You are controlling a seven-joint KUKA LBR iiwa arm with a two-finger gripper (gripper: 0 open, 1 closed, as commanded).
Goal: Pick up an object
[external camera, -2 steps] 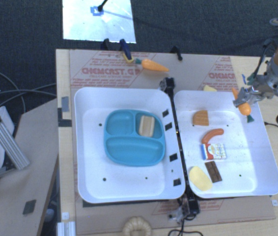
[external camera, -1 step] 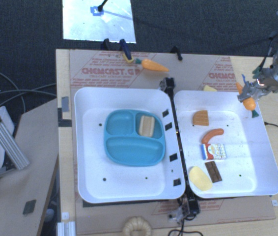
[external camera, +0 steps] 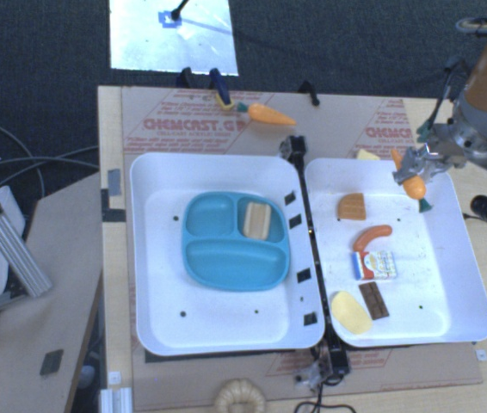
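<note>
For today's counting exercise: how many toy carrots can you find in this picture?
2. One orange plastic toy carrot lies on the cardboard behind the left white bin. A second small orange carrot sits between the fingers of the tool, above the right white bin.

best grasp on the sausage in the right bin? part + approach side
Take the sausage at its middle, from straight above, fingers closing across its narrow width. It lies flat and slightly curved, running diagonally, with bare bin floor on both long sides there. Avoid its lower end, which sits close to the small printed carton.
</note>
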